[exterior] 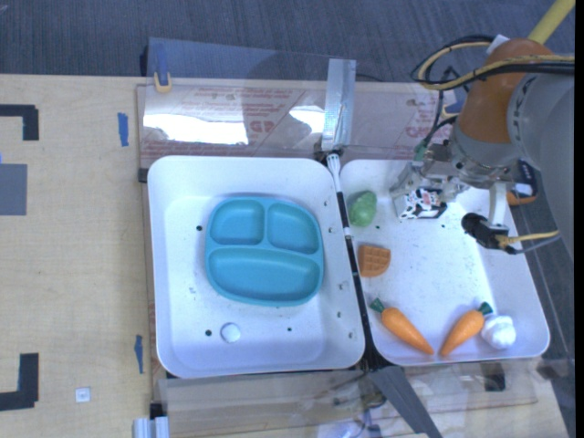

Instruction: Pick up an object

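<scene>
Pale wooden bench [73, 245] carries two shallow white bins side by side, and your arm [511, 108] reaches over the back corner of the nearer bin [438, 276]. Your gripper [429, 188] hangs low over that corner, close to the back wall. You cannot tell from this angle how far it is open, nor whether it has hold of anything.

Right at the gripper's tip, on the side toward the front of the bench, sits a small black-and-white toy [422, 206]. It looks to be touching the tip or just beside it, and you cannot tell which. That is the closest thing for you to pick.

A little farther from the gripper, toward the wall the two bins share, lies a green fruit [363, 208]. Just past it, toward the front, is a tan waffle piece [373, 260]. Well apart from the gripper, along the front wall, two orange carrots lie slanted toward each other: one carrot [404, 328] on the shared-wall side and the other carrot [464, 329] on the arm's side. A white lump [499, 332] touches the leafy end of that second carrot.

Farthest from your tool, the other bin [173, 245] holds a blue divided plate [265, 249] and a small white disc [230, 333] near the front wall.
</scene>
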Tool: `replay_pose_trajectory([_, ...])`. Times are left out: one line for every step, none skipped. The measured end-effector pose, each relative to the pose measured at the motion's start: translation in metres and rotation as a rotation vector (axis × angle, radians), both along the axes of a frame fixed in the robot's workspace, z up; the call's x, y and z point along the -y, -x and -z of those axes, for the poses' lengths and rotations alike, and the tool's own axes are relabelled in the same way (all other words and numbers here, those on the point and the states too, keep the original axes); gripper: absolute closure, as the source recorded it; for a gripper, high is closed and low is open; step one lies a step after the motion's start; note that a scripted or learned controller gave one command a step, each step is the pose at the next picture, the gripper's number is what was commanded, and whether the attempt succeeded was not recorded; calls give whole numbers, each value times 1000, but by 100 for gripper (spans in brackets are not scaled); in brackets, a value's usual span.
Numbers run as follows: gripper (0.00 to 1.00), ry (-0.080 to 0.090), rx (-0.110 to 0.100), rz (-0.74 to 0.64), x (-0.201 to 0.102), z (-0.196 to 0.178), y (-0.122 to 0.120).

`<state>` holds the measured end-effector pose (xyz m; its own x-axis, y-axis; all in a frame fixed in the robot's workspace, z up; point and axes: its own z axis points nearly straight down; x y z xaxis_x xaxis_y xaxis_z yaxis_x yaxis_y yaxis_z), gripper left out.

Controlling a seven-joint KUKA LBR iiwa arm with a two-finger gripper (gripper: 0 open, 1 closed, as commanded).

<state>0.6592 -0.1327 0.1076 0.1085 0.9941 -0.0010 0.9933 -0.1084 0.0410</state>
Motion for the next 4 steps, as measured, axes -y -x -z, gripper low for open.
replay_pose_trajectory([0,2,10,88,-4,-1,16])
replay_pose_trajectory([0,11,-4,-74,-2,0,2])
replay_pose_trajectory([0,11,0,-97,24,1,3])
replay_pose_trajectory([0,0,-12,-17,29,-1,-18])
